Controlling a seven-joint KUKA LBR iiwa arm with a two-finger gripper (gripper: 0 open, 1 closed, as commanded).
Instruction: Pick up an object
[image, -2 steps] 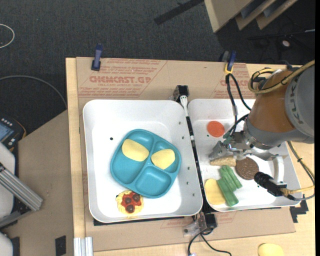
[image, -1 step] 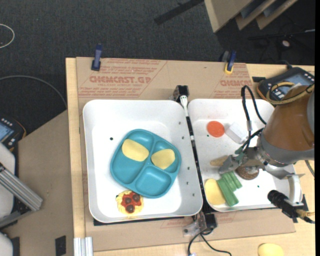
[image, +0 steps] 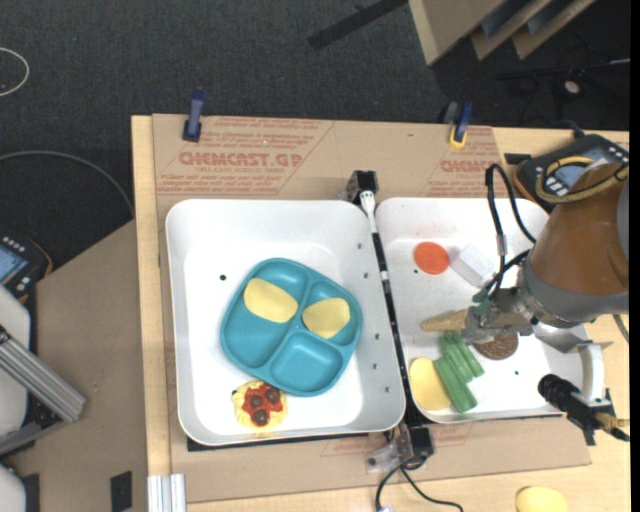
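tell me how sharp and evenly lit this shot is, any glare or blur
Camera view: lighting is even and soft, with faint shadows under the blue tray; the white bins look bright but keep detail; the arm by the right edge looks slightly soft; small items near the gripper are hard to make out.

Robotics lab setup, pretty clearly; cardboard-covered bench (image: 250, 160) held down by clamps (image: 193, 115); loose cables (image: 400, 485) seen; dark carpet (image: 150, 50) underneath.

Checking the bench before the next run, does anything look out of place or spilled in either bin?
Nothing looks spilled or broken. One oddity: a small yellow piece with red dots lies loose on the left bin's floor, just outside the blue tray, whose compartments hold two yellow pieces.
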